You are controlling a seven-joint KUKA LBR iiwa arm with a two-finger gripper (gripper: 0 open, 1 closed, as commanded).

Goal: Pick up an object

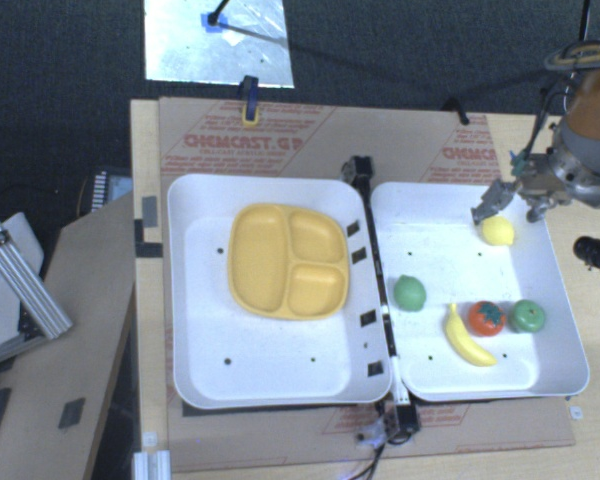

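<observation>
Pincer [510, 200] hangs over the right bin's [555, 268] far edge with fingers spread wide and holding nothing, the lemon [497, 231] lying just below them, apart from the banana [467, 338], tomato [485, 317] and two green fruits.

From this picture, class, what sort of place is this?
Probably a robot lab test bench: two white bins on marked cardboard, toy fruit like a banana, and a gripper overhead.
</observation>
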